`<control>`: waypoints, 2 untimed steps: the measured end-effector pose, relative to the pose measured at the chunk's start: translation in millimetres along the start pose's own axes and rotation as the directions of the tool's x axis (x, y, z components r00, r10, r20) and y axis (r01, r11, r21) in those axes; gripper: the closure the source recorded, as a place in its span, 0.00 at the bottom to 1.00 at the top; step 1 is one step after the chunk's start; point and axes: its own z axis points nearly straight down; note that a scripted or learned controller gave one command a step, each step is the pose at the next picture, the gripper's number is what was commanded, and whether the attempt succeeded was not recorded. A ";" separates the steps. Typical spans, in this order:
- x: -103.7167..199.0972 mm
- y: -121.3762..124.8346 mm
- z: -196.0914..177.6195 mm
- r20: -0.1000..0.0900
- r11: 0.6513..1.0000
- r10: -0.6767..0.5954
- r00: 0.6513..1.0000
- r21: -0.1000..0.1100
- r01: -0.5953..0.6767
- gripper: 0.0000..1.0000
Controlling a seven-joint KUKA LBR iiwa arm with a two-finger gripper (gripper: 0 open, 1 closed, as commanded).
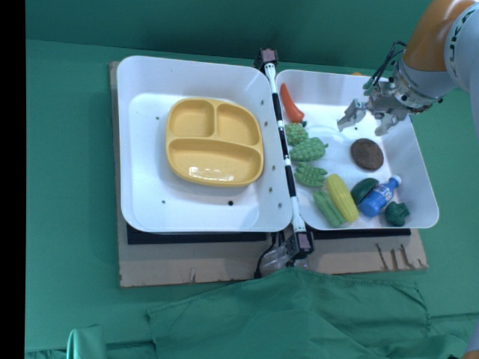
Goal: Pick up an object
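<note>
The tool (369,119) hangs in the upper right of the frame over the right bin (425,172), its two fingers spread apart and nothing between them. The nearest candidate is the brown disc (367,154), lying flat just below the tool on bare bin floor, apart from its neighbours.

To do this step well, the arm should probably come straight down with the fingers straddling the disc. The disc looks low and rough-surfaced, so the fingertips would need to reach almost to the bin floor to catch its edge; a shallow close would likely slip over the top.

The other pieces look harder. The yellow corn (341,197), the green pods (310,174) and the bumpy green vegetables (307,150) crowd along the bin's left wall. The small blue bottle (379,196) is smooth and rounded, pressed against dark green pieces. A red chilli (291,105) lies near the divider. In the left bin (150,200) rests a glossy yellow compartment tray (215,141).
</note>
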 end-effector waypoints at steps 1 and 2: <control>1.5 38.7 35.0 0.000 1.000 -0.003 1.000 -0.002 0.003 0.00; 0.0 40.6 16.6 0.004 1.000 0.000 1.000 -0.016 0.000 1.00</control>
